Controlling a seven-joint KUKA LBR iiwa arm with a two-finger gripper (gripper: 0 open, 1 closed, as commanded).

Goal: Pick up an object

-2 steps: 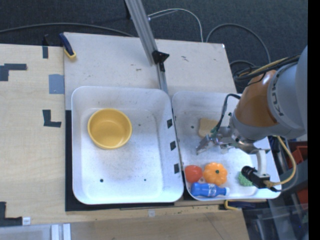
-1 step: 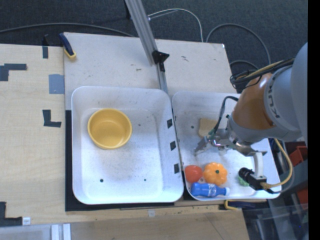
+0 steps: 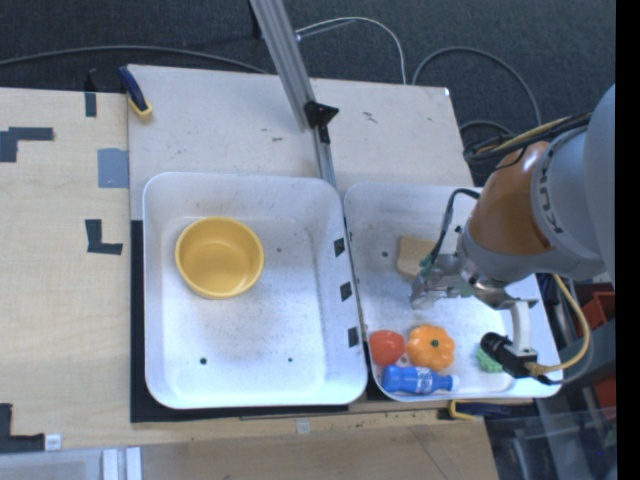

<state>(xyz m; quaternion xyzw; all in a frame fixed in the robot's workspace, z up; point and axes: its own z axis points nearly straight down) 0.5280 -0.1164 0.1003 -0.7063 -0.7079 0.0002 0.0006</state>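
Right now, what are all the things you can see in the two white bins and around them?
shallow white plastic bins: two, white, side by side on the bench
round yellow plastic bowl: one, yellow, left bin
tan flat block: one, tan, right bin, by the pincer
red round toy: one, red, right bin's near edge
orange pumpkin-shaped toy: one, orange, beside the red one
blue bottle: one, blue, lying below them
green toy: one, green, right bin's near corner
pincer: one, grey, over the right bin

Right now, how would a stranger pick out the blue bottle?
Find the right-hand shallow white bin. Along its near edge lies the small blue plastic bottle, on its side, just below the red round toy and the orange pumpkin-shaped toy; it is the one blue thing there.
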